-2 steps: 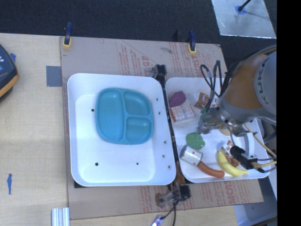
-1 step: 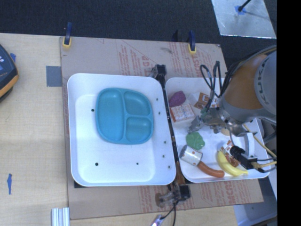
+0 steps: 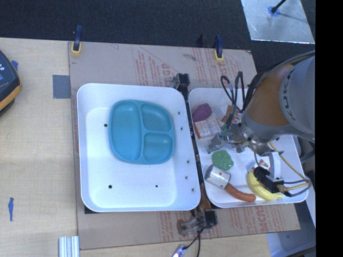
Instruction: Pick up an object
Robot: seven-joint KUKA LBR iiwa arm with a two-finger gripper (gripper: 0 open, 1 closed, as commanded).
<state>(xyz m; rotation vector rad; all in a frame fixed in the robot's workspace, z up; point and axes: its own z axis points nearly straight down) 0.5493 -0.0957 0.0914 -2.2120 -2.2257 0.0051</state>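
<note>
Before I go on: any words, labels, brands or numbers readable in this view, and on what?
Brown cardboard sheet under the bins: rows of red print, too blurred to read.
Small red-and-white packet in the right white bin: printing, too small to read.
Yellow-and-black device at the bench's left edge: no legible marking.
Nothing here can be quoted.
</note>
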